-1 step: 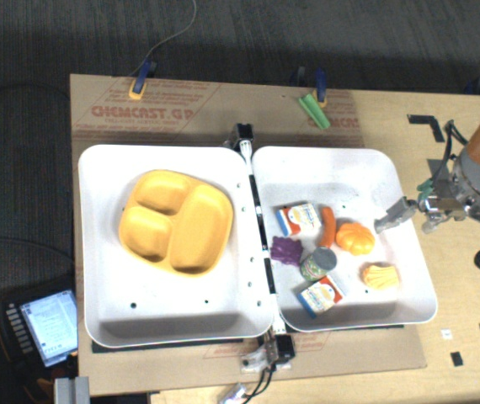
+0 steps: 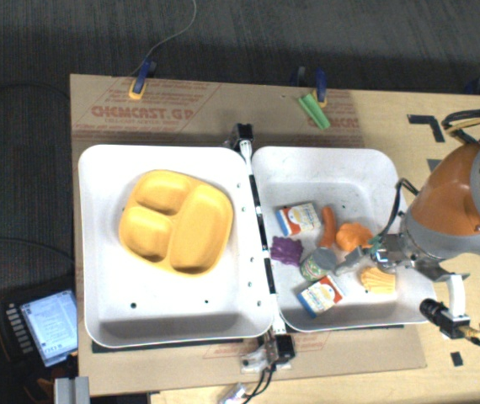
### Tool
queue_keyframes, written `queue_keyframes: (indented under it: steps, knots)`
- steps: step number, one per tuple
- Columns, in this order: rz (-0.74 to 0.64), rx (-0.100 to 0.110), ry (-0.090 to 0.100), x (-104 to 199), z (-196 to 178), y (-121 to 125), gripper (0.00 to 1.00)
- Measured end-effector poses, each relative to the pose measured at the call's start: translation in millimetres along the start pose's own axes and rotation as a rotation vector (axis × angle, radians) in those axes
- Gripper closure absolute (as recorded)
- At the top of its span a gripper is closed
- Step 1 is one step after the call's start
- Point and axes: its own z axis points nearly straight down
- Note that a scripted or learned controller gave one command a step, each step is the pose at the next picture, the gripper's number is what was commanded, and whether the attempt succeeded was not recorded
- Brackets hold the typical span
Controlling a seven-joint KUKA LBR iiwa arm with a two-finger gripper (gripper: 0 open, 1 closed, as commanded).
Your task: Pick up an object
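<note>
The right bin [image 2: 366, 168] holds several small items. A white and orange carton [image 2: 297, 219] lies beside a thin orange piece [image 2: 328, 223]. An orange lump [image 2: 354, 235] sits just above my gripper [image 2: 365, 257]. A purple toy [image 2: 286, 250] and a grey-green can [image 2: 316, 265] lie to the gripper's left. A second carton [image 2: 322, 295] rests near the front wall. A yellow ridged piece [image 2: 379, 281] lies just below the gripper. The gripper reaches in low from the right, among the orange lump, the can and the yellow piece.
The left bin [image 2: 97, 225] holds a large yellow moulded tray [image 2: 175, 220]. The arm's orange band [image 2: 455, 196] and grey wrist overhang the right bin's right wall. A green clip [image 2: 314, 110] and a blue clip [image 2: 142, 80] sit on the board behind the bins.
</note>
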Motion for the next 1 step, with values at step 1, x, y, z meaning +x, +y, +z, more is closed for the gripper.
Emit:
queue_keyframes:
  steps: [1]
  knots:
    - [0.002, -0.005, -0.004, -1.6, -11.3, 1.5, 1.00]
